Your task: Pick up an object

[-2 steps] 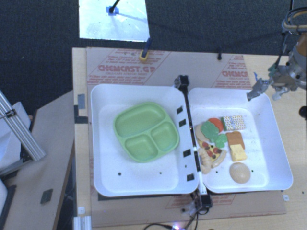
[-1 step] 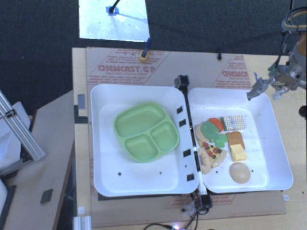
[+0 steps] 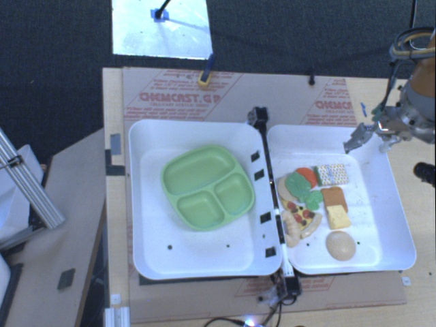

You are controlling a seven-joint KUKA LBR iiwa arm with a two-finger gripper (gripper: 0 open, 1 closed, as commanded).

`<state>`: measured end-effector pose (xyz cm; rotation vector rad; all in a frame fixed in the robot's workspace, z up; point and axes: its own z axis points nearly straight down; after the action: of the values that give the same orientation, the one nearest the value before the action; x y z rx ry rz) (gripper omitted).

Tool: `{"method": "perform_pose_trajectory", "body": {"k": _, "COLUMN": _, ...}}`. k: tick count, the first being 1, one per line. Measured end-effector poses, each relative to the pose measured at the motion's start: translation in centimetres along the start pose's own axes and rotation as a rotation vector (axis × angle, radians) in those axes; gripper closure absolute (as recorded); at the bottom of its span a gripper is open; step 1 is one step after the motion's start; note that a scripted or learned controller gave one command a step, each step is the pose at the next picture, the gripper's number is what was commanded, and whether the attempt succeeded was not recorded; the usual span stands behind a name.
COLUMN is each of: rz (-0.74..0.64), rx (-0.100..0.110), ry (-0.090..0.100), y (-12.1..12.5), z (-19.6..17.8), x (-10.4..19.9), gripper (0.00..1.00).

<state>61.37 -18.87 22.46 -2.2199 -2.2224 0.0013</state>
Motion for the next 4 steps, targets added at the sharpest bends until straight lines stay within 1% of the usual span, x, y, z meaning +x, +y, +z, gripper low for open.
{"method": "perform_pose_trajectory", "body": {"k": 1, "rz": -0.004, "rx": 0.001, "ry": 0.001, "y": 0.5, "z": 5.2, "x": 0.9, "gripper": 0.0}}
{"method": "perform_pose_trajectory", "body": {"k": 2, "rz": -0.004, "rx": 0.002, "ry": 0.001, "y": 0.5, "z": 11.0, "x": 1.9, "gripper": 0.0}}
{"method": "perform_pose_trajectory", "body": {"k": 3, "rz": -0.003, "rx": -0.004, "ry": -0.002, "y": 0.6, "z": 14.0, "x": 1.8, "gripper": 0.0}}
{"method": "perform_pose_trajectory", "body": {"k": 4, "rz": -0.004, "rx": -0.007, "ry": -0.001, "y": 0.7, "z": 12.8, "x": 1.9, "gripper": 1.0}}
